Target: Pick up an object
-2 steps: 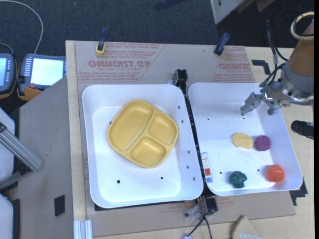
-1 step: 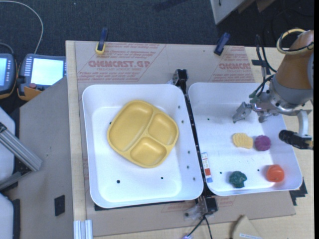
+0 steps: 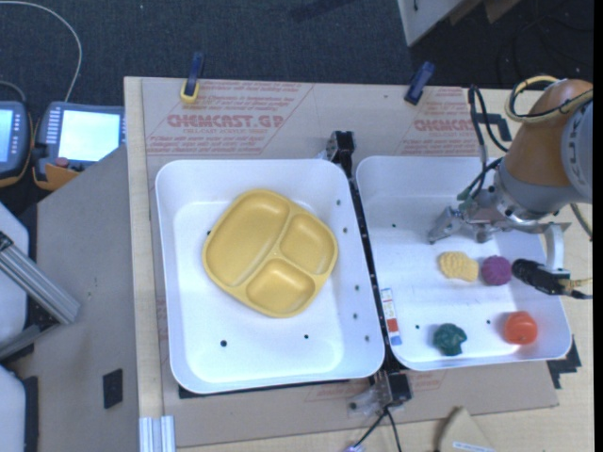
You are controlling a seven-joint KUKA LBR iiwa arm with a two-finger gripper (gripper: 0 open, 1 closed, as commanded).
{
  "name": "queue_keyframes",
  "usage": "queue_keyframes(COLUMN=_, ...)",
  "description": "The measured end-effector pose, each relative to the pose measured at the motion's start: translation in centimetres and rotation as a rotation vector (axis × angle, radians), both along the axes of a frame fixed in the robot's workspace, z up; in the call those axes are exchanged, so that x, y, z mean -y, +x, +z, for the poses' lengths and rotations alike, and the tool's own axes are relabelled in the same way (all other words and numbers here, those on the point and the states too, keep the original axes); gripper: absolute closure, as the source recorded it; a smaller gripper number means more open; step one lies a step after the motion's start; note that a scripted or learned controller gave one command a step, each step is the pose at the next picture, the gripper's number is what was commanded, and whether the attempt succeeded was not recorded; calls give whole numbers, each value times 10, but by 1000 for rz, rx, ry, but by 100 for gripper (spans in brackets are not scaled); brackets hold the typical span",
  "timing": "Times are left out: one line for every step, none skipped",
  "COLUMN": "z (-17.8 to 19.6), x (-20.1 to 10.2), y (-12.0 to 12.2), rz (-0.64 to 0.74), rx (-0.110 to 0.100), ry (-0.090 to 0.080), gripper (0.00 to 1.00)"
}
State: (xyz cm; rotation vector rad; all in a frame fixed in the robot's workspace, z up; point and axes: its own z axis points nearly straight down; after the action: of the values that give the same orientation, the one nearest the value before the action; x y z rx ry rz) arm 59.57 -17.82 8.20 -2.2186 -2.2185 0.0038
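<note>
Blue clamp, yellow-tipped clamp, lit screen, white cable

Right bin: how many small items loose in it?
4, all in the right white bin: pale yellow lumpy piece, purple ball touching it, dark green lump near front, orange-red ball front right. The arm may hide more.

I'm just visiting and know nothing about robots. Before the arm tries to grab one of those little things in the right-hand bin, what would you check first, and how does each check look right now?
1. Objects to pick are in the right bin: ok. A yellow piece, purple ball, green piece and orange ball lie there.
2. Gripper is over that bin: ok.
3. Gripper is carrying nothing: ok, nothing sits between its fingers.
4. Target stands apart from neighbours: not ok for the yellow piece and purple ball, which lie very close together; ok for the green piece.
5. Gripper is directly above a target: not ok, it sits up-left of the yellow piece.
6. Yellow plate is out of the way: ok, it lies in the left bin.
</note>
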Motion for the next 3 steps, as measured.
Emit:
queue_keyframes(z=13, x=0, y=1, rz=0, rx=6, ry=-2, gripper=100)
queue_keyframes(z=63, x=3, y=12, rz=1, rx=10, ry=-3, gripper=100)
queue_keyframes(z=123, x=4, y=22, rz=2, rx=12, ry=-4, gripper=100)
